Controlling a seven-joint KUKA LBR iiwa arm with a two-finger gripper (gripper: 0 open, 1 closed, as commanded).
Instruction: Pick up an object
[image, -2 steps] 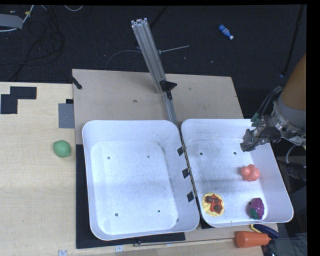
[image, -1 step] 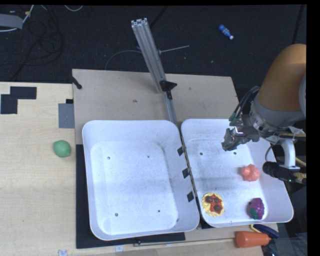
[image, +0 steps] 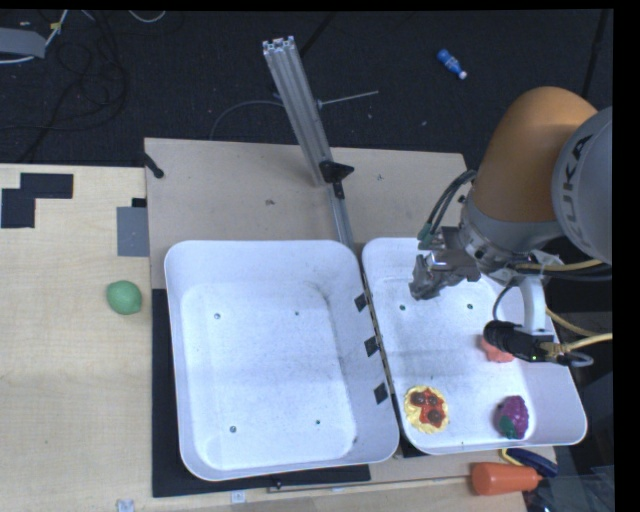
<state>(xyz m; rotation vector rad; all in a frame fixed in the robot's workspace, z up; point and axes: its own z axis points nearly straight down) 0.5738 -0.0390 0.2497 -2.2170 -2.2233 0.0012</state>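
The dark two-finger gripper (image: 424, 284) hangs over the upper left part of the right shallow white bin (image: 455, 345), near the inner wall it shares with the neighbouring bin. Whether its tips are spread or closed I cannot tell; they read as one dark clump from above, and nothing shows between them.

The objects lie toward the near end of that bin, well apart from the gripper. A flat yellow piece with red and dark blotches (image: 427, 408) sits in the lower left corner, almost straight below the gripper. A purple lumpy object with a green patch (image: 512, 416) rests near the lower right rim. A small pinkish-red object (image: 494, 348) lies at the right side, partly hidden by a black fitting on the arm's cables.

The bin floor between the gripper and these three is bare white. The left white bin (image: 265, 360) lies alongside. A green ball (image: 124, 297) sits on the wooden bench, left of both bins.
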